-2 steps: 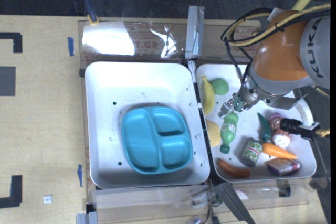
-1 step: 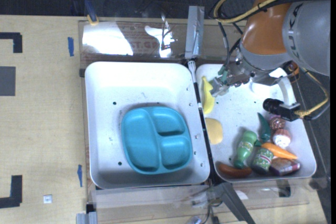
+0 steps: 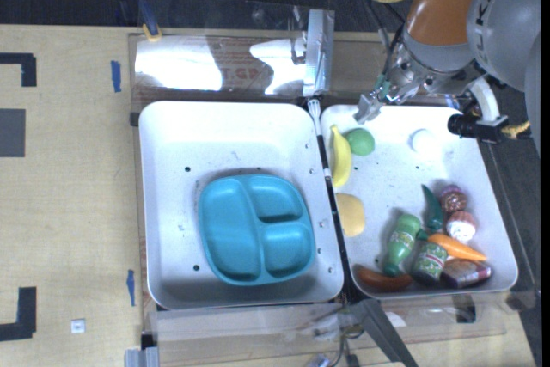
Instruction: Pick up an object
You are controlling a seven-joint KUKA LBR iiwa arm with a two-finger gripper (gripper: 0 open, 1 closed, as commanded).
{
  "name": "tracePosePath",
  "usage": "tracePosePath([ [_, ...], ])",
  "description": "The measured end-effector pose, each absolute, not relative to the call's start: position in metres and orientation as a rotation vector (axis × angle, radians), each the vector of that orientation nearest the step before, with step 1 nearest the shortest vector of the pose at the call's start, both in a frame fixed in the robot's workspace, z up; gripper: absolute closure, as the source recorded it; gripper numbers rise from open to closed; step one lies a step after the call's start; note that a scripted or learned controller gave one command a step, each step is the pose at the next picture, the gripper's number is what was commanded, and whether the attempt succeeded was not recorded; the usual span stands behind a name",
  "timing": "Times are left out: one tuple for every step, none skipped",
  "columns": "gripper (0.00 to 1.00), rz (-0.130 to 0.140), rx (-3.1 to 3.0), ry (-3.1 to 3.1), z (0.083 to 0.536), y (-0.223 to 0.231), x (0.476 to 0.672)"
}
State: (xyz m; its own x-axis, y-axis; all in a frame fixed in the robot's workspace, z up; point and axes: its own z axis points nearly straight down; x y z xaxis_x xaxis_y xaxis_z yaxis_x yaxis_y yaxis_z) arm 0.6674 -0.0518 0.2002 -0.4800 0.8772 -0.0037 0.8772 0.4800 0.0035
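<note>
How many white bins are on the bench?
2. The shallow white plastic bin on the left holds a blue divided plastic tray. The shallow white plastic bin on the right holds a pile of toy food.

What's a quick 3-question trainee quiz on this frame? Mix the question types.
1. True or false: the blue tray lies in the right bin.
2. Multiple choice: the green ball lies next to A) the banana, B) the carrot, C) the green bottle.
3. Short answer: over which part of the right bin is the gripper, and is anything seen between its fingers?

Key
1. False; it lies in the left bin.
2. A.
3. Over the far left corner, close to the divider; nothing is seen between them.
</note>
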Motion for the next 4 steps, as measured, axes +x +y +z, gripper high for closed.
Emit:
tracePosePath([
  [1.0, 0.001, 1.317, 2.852, 0.185, -0.058, 0.63],
  [1.0, 0.002, 0.805, 3.036, 0.185, -0.054, 0.532],
  [1.0, 0.002, 0.906, 3.007, 0.199, -0.041, 0.51],
  [1.0, 0.001, 0.742, 3.053, 0.184, -0.027, 0.48],
])
